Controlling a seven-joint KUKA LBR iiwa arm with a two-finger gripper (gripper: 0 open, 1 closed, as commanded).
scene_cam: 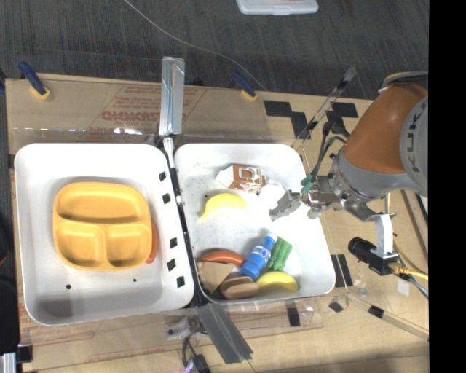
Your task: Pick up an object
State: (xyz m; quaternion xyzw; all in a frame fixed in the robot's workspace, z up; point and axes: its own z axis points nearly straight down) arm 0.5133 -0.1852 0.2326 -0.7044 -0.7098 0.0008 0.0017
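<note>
- Found a left bin (29, 240) and a right bin (196, 164), both shallow and white, side by side on a tan bench top (408, 328) printed with red lettering along its far edge.
- Noted a metal bar (172, 91) standing up at the seam between the bins, and blue clamps (33, 79) gripping the far edge of the bench.
- Saw dark ribbed flooring (87, 29) beyond the bench, crossed by a thin cable (156, 28), with a pale flat object (277, 6) cut off at the top.
- Found black markers (287, 113) on the bench behind the right bin and loose cabling near the arm (382, 142).
- Counted one thing in the left bin: a yellow divided tray (102, 222), lying flat.
- Found the pickable things in the right bin: a brown-and-white packet (247, 177), a yellow fruit (224, 202) and a white crumpled piece (271, 191) toward the back.
- Found, heaped at the near edge, a red sausage (220, 256), a blue bottle (258, 258), a green piece (281, 252), a yellow banana (278, 281) and a brown piece (237, 286).
- Placed the gripper (285, 207) over the right side of the right bin, just beside the white crumpled piece.
- Could not tell whether the gripper was wide or narrow, nor made out anything held in it.
</note>
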